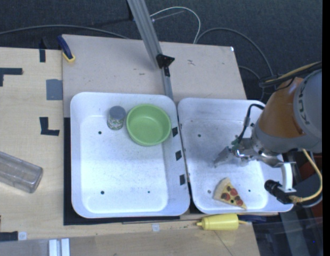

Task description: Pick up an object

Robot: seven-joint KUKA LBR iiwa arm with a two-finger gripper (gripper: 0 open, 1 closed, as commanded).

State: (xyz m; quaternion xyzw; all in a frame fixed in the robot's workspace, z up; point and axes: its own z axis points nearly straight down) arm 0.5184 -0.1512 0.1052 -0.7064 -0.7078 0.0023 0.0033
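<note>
While the gripper (222, 158) hangs above the pizza (229, 192) | can't tell its state | 1 risk imo: descending here misses, just hits bin (207, 116) floor

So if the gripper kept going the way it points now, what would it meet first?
The gripper points left and down over the right bin. It would most likely meet that bin's bare floor first; the pizza slice lies off that line, though depth is unclear.
</note>
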